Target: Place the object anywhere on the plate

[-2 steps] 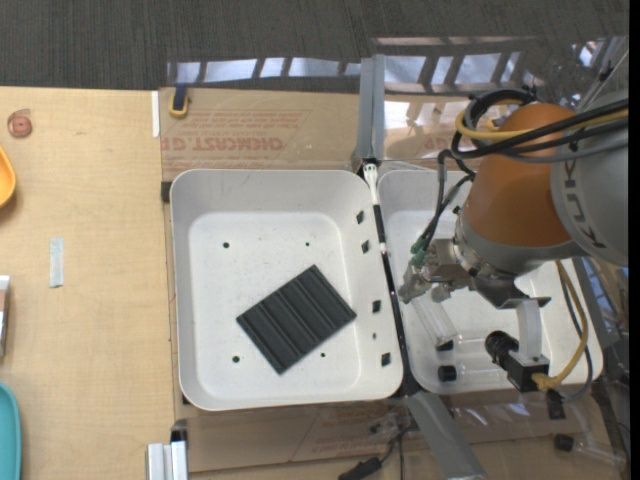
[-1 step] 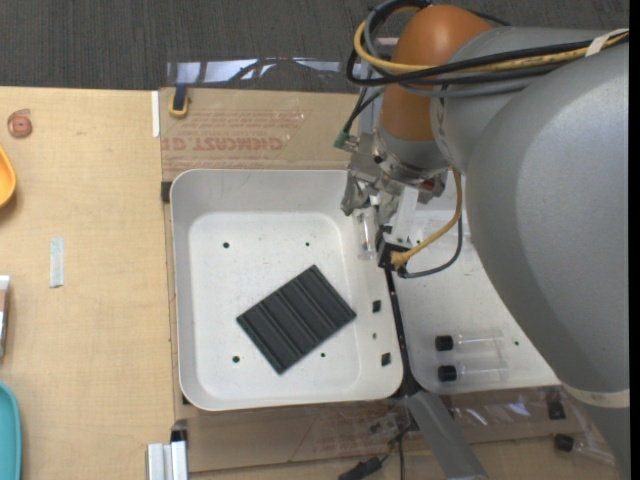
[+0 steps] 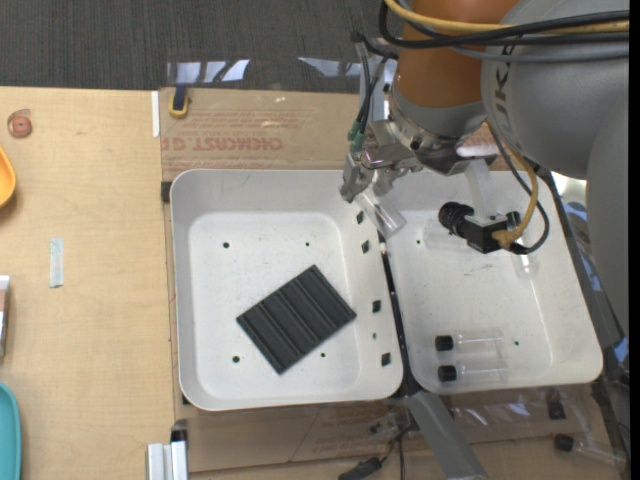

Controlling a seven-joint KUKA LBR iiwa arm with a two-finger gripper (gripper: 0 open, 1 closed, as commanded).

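On the bench, 2 white bins (image 3: pixel 190 298) stand side by side. The ribbed plate (image 3: pixel 296 318) lies in the left bin's middle. The gripper (image 3: pixel 365 193) hangs over the divider, its grip impossible to tell. The clear tubes (image 3: pixel 470 356) lie near the right bin's front edge; they may roll away.

My arm (image 3: pixel 560 58) is grey with an orange band (image 3: pixel 455 13) above the wrist, and yellow and black cables (image 3: pixel 520 208) loop off it. Both bins (image 3: pixel 200 268) are plain white, dotted with small black marks. The ridged plate (image 3: pixel 296 318) in the left bin is dark grey with lengthwise stripes. The two clear tubes (image 3: pixel 470 358) have black caps. The bench (image 3: pixel 80 268) is tan
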